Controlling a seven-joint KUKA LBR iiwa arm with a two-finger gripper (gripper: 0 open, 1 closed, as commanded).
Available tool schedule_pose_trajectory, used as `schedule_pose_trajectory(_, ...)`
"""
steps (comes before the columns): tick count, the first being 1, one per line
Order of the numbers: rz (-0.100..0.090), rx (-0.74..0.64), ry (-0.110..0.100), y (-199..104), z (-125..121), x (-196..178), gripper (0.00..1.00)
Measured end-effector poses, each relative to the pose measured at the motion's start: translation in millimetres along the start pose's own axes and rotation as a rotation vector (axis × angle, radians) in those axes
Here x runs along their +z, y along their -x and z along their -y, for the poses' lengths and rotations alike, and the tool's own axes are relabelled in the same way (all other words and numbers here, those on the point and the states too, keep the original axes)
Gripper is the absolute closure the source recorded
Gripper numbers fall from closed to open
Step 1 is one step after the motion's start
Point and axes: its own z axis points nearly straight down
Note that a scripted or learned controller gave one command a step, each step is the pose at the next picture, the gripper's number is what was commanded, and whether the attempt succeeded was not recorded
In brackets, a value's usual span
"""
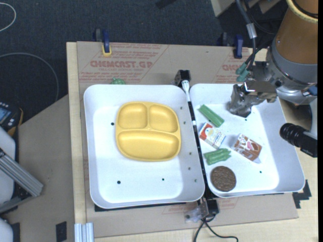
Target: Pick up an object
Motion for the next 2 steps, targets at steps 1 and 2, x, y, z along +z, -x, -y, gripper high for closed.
schedule_pose_trajectory(1,-0.002,-0.012,-0.006,-49.8,0.7,-2.4,1.00)
schedule_pose_trajectory(2,-0.003,-0.013,-0.005,-104.7,0.9,-27.8,1.00)
